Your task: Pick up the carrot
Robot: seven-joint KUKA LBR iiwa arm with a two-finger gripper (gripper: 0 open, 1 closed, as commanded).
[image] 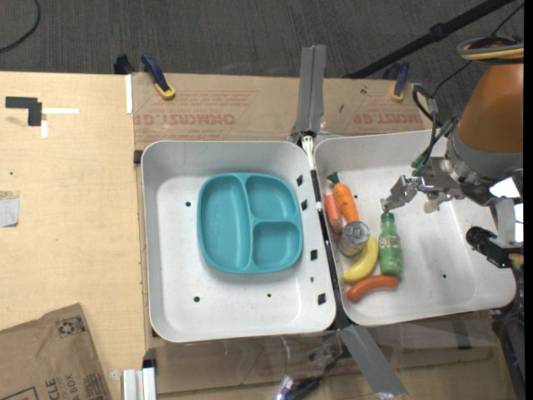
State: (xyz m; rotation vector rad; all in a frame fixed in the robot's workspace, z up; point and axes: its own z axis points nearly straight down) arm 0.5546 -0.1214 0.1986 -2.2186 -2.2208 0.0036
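Note:
The carrot [342, 202], orange with a green top, lies at the left side of the right bin [466, 298], close to the divider wall. A thin pinkish stick [331, 210] lies right beside it. My gripper [398, 193] hovers over the middle of the right bin, to the right of the carrot and apart from it. It stands open with nothing between its fingers, just above the cap of the green bottle [389, 245].
Below the carrot are a silver can [355, 235], a yellow banana [363, 262] and a red-orange sausage [372, 286]. The left bin [166, 248] holds a teal divided plate [250, 222]. A metal divider bar [311, 98] runs between the bins.

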